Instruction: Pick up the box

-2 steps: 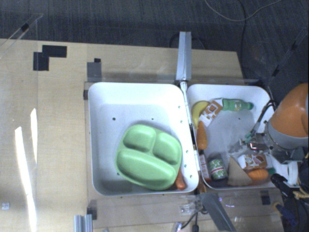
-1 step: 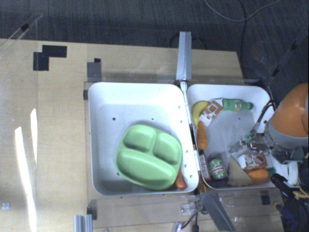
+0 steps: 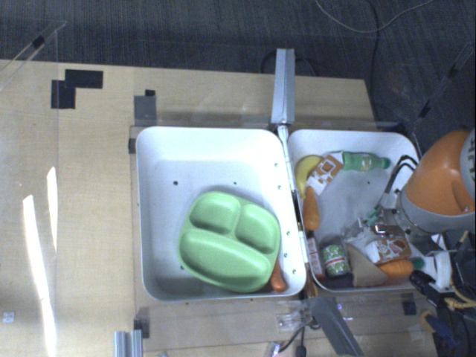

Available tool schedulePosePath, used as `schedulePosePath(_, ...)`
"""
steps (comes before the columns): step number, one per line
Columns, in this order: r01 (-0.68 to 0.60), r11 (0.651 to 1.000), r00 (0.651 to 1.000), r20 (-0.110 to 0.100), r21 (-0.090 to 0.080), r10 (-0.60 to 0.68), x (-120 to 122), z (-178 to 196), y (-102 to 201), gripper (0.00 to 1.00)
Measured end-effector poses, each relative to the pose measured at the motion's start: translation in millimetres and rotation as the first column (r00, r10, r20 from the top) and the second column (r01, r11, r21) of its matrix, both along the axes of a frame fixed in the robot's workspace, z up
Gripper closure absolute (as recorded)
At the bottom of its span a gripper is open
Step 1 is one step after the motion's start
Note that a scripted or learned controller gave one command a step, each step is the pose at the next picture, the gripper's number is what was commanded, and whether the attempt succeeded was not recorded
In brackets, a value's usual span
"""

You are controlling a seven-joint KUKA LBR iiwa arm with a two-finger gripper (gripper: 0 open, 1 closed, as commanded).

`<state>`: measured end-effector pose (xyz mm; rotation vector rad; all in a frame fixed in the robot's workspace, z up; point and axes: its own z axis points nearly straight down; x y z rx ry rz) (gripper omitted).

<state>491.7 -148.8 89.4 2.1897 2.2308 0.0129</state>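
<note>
At the near edge of the left bin (image 3: 149, 199) lies a green divided tray (image 3: 229, 240), upside down by the look of its three rounded humps, tilted toward the near right corner. A small orange thing (image 3: 277, 280) peeks out just beside its lower right edge, touching the bin wall. The light wooden surface (image 3: 74, 222) spreads out to the left of both bins.

Across the divider, the right bin (image 3: 349, 192) is crowded. A yellow banana-like piece (image 3: 306, 168) sits at the far left corner, with the box (image 3: 322, 175), white with orange print, leaning against it. A green bottle (image 3: 363, 161) lies on its side along the far wall. An orange carrot shape (image 3: 312, 213) rests by the divider; a small green-labelled can (image 3: 336, 259) stands near the front wall.

The grey arm with its orange band (image 3: 440, 184) reaches over the bin's right side. Its tool (image 3: 381, 229) hangs among wrappers there, well apart from the box; I cannot tell how the tool is set.
</note>
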Motion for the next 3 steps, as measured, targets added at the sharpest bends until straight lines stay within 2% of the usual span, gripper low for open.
schedulePosePath(1, -0.002, 1.000, 1.000, 0.006, 0.001, 0.002, 3, 12, 1, 1.00)
schedulePosePath(2, -0.002, 1.000, 1.000, 0.006, 0.002, 0.002, 3, 12, 1, 0.00)
schedulePosePath(3, -0.036, 0.999, 0.999, -0.006, 0.003, 0.036, 47, -1, -13, 0.00)
